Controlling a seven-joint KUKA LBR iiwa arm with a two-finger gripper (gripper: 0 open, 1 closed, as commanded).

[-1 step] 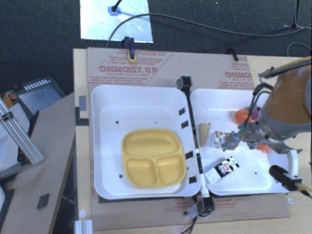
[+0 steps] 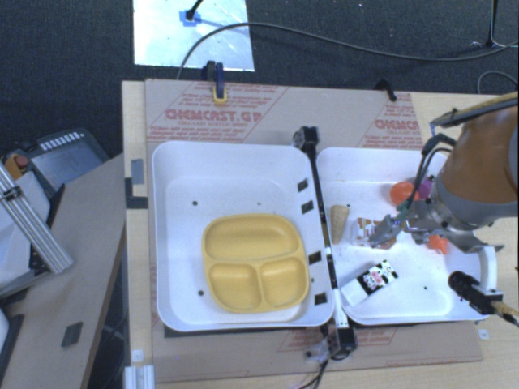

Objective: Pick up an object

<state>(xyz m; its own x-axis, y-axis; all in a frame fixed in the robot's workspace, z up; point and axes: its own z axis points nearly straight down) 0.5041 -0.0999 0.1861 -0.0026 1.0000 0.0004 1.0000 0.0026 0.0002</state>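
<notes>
Where left bin [image 2: 174, 217] holds yellow tray [image 2: 255, 261]

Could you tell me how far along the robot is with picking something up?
Nothing looks lifted yet. The arm's hand is low in the right bin, close to a small mixed item, with no clear hold. A cone, a black-and-white pack and an orange ball lie there. Gripping and lifting remain.

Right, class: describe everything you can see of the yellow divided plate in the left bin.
The yellow plate looks like smooth moulded plastic, a rounded rectangle with a raised rim. Ridges split it into three compartments: one wide one on the far side, two smaller ones nearer the camera. It lies flat, open side up and turned slightly askew, on the floor of the left bin, towards its near right corner. The gripper is not touching it.
</notes>
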